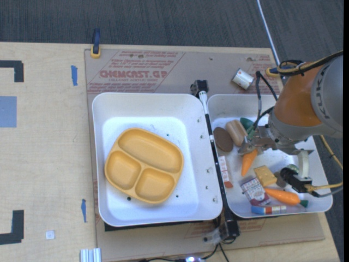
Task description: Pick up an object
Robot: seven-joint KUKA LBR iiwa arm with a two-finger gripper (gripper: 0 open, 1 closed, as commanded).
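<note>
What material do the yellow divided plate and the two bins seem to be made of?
Divided plate: probably moulded plastic, matte yellow, one uniform colour with soft rounded ridges. Left bin and right bin: apparently thin white plastic, fairly smooth, with rounded corners and rims.

Yellow divided plate (143, 165), white bins (103, 146) (both), orange carrots (282, 196)

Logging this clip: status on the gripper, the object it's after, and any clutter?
Gripper low in right bin, at top of a carrot; grasp unconfirmed. Brown disc, tan block crowd close. Yellow divided plate in left bin.
</note>
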